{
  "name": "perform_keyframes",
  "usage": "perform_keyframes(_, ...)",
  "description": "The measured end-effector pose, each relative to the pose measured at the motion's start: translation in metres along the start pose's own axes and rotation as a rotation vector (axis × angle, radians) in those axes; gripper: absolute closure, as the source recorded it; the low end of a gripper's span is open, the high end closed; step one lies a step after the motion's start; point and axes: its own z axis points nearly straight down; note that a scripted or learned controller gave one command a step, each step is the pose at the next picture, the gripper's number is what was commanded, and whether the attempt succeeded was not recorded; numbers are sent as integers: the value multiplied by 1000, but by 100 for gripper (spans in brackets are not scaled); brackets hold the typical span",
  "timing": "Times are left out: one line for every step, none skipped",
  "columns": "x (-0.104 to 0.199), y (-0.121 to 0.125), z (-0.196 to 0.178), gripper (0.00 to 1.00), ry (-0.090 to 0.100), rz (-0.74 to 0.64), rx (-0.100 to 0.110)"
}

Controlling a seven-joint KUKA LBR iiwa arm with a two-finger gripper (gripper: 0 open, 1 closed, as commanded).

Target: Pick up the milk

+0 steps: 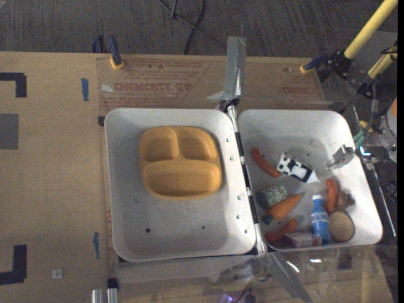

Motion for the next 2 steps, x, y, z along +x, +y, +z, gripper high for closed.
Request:
perform_keyframes(66,37,77,0,-1,-68,-2)
perform_keyframes(66,38,67,100,-2,-68,-5)
